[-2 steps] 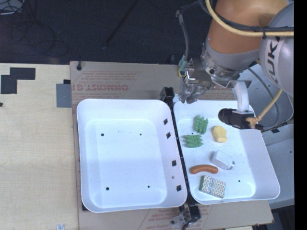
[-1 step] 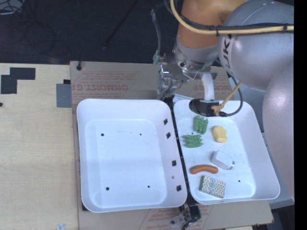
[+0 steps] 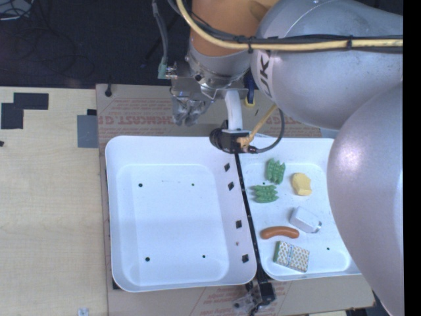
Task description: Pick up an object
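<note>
- The fingers (image 3: 187, 112) hang above the far edge of the left bin; from my feed they look close together with nothing between them, but they are blurred and I cannot tell how far apart they stand.
- The grey arm (image 3: 329, 64) comes in from the right and covers the right bin's far right corner, with the orange band (image 3: 227, 8) just above the wrist.
- The left bin (image 3: 125, 176) sits on the worktop (image 3: 46, 209), side by side with the right bin (image 3: 329, 153).
- In the right bin I see a sausage (image 3: 279, 232) lying flat with its long axis running roughly left to right, one end toward the divider and the other toward the arm.
- Just beyond the sausage lies a small grey block (image 3: 303, 220), tilted, its long axis slanting from upper left to lower right.
- Nearer me than the sausage is a patterned green packet (image 3: 292, 256), also slightly skewed.
- Farther back are two green leafy pieces: one (image 3: 275, 170) standing roughly up and down in the picture, the other (image 3: 264, 193) lying across it, near each other.
- A yellow piece (image 3: 302, 184) sits just right of the green ones, apart from them.
- All these things are well apart from the fingers.
</note>
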You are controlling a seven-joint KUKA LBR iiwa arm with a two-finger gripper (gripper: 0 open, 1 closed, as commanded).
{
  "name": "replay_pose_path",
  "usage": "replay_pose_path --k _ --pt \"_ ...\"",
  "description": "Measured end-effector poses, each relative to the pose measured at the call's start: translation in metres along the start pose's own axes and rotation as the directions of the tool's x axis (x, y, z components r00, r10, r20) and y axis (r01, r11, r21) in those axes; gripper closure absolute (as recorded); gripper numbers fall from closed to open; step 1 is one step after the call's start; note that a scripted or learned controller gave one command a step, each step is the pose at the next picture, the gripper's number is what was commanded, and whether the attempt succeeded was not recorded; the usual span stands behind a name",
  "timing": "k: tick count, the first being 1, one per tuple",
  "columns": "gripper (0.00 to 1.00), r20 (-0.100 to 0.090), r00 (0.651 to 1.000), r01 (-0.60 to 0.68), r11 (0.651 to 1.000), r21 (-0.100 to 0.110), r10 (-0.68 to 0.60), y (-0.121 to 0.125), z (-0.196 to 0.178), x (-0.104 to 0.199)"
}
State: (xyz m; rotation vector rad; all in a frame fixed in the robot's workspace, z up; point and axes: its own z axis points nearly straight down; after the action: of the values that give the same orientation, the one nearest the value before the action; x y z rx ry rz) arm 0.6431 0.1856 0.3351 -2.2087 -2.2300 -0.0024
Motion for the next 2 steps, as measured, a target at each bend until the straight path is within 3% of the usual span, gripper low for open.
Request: replay_pose_path --k 1,2 --pt "1.0 0.0 1.0 -0.006 1.0 -0.01 0.006 0.001 -0.111 0.007" --pt "1.0 0.001 1.0 -0.001 1.0 0.003 0.001 -0.077 -0.135 0.063"
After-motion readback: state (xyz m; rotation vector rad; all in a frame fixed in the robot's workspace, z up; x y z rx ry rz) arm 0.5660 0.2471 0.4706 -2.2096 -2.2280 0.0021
